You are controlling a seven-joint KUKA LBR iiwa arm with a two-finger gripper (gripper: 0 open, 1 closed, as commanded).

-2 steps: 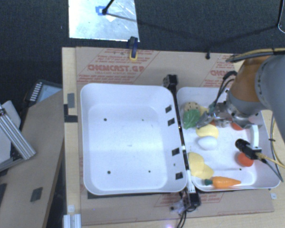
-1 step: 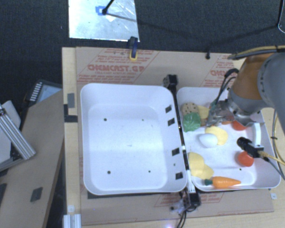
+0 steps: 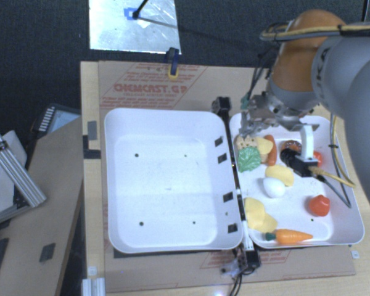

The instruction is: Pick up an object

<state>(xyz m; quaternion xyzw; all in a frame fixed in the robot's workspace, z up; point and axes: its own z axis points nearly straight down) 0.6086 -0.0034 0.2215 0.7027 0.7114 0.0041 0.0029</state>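
My gripper (image 3: 251, 127) hangs over the far left corner of the right bin (image 3: 345, 224). Just below it lies a tan biscuit-like piece (image 3: 245, 143), with a green leafy vegetable (image 3: 248, 159) in front of that. An orange piece (image 3: 270, 150) lies beside them. Nearer the front sit a yellow piece (image 3: 279, 174), a white egg (image 3: 273, 188), a red tomato (image 3: 319, 205), a pale yellow piece (image 3: 258, 213) and a carrot (image 3: 290, 235). I see nothing between the fingers.
The left bin (image 3: 166, 180) stands beside the right one, joined by a black hinged divider (image 3: 229, 165). A dark red item (image 3: 291, 146) lies at the back of the right bin. Both bins rest on a cardboard sheet (image 3: 151, 85).
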